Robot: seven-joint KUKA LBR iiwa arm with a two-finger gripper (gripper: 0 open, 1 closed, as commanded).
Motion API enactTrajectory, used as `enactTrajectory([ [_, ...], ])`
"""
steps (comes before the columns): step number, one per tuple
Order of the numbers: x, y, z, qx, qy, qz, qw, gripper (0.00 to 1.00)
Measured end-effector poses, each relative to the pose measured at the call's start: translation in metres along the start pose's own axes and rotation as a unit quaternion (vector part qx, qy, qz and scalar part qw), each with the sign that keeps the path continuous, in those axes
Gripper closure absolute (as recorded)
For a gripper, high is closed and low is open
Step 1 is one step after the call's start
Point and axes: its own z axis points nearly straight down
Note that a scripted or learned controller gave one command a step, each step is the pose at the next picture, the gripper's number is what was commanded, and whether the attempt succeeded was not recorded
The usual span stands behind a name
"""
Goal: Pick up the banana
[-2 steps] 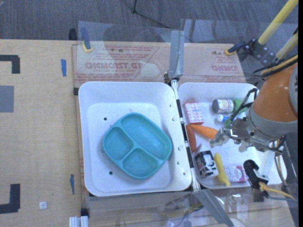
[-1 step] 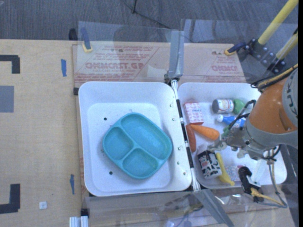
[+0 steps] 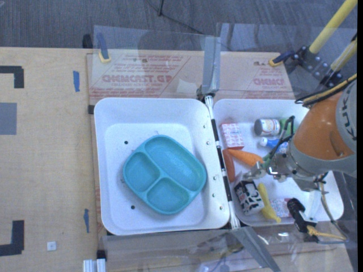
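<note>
item: banana [image 3: 266,202], small and yellow, lying near the front wall of the right bin [image 3: 249,103], pressed against a black-and-white packet [image 3: 246,195] on its left. tool: gripper [image 3: 267,169], hanging over the same bin just behind the banana, close to the thin end of a carrot [image 3: 245,157]; you cannot tell from this angle whether the claw is spread or pressed together, and nothing can be seen held in it. risks for you to watch: a descent from here looks likelier to meet the carrot or the packet than the fruit; the packet crowding the banana may block one side of the grasp or come up with it; the front wall leaves little room. also in that bin: a can [image 3: 266,127], a pink box [image 3: 231,135]. left bin [image 3: 108,152]: a teal divided plate [image 3: 164,174]. surface: pale board bench [image 3: 45,152] with black and blue tape marks; grey carpet [image 3: 57,10] beyond
</note>
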Motion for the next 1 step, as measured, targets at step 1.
enactTrajectory([
  [1,0.0013,0.0,0.0002,-0.001,-0.001,-0.004,1.0,0.0],
])
